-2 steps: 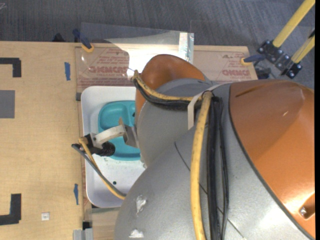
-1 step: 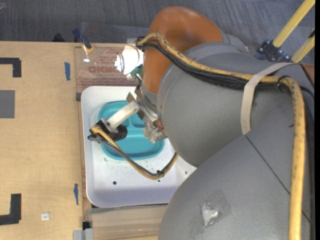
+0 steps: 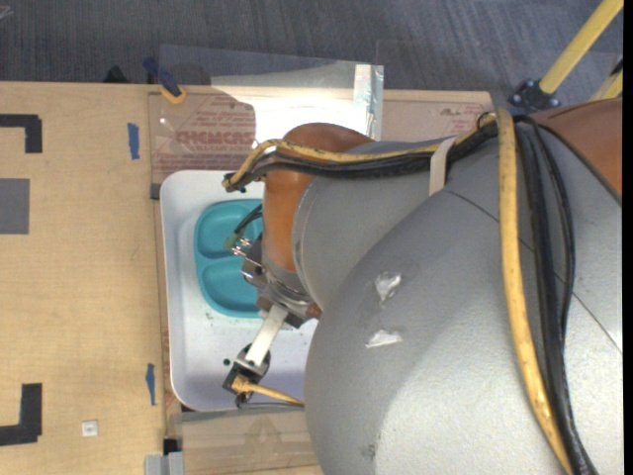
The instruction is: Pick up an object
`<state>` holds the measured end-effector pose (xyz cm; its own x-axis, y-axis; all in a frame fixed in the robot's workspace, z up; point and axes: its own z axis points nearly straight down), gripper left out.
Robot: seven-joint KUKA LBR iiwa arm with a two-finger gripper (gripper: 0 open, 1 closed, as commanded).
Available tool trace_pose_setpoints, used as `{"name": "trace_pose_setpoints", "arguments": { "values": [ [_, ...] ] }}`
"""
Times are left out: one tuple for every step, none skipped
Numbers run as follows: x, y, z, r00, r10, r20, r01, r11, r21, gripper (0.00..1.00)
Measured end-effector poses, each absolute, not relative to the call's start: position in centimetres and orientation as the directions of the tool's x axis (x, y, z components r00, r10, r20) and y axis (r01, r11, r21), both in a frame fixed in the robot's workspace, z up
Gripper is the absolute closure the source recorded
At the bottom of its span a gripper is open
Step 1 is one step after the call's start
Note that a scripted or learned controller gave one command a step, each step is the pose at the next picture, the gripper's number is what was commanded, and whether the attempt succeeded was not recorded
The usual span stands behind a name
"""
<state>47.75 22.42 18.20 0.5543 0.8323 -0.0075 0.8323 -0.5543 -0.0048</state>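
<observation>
While grey carpet (image 3: 297, 18) runs along 12 o'clock and a tan bench (image 3: 79, 295) with black corner marks spreads at 9 o'clock, a white bin (image 3: 188, 364) sits under the grey arm (image 3: 445, 315). The teal object (image 3: 220, 255) lies in the bin's 12 o'clock half, at 9 o'clock from the gripper (image 3: 253, 265) and partly beneath it. It is impossible to tell how wide the gripper stands or whether it grasps anything. The object is glossy, with two rounded lobes.

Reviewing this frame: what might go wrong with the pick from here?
1. The arm hides most of the white bin, so a missed grasp may pass unseen.
2. The teal two-hollow tray looks broad and smooth-edged. The gripper, over its right side, might slip off or just shove it toward the bin's wall.
</observation>
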Motion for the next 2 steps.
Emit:
{"name": "trace_pose_setpoints", "arguments": {
  "values": [
    [47.8, 22.6, 19.3, 0.551, 0.834, -0.006, 0.834, -0.552, -0.005, 1.0],
    [47.8, 22.5, 17.4, 0.827, 0.562, -0.006, 0.562, -0.827, -0.003, 1.0]
  ]
}}
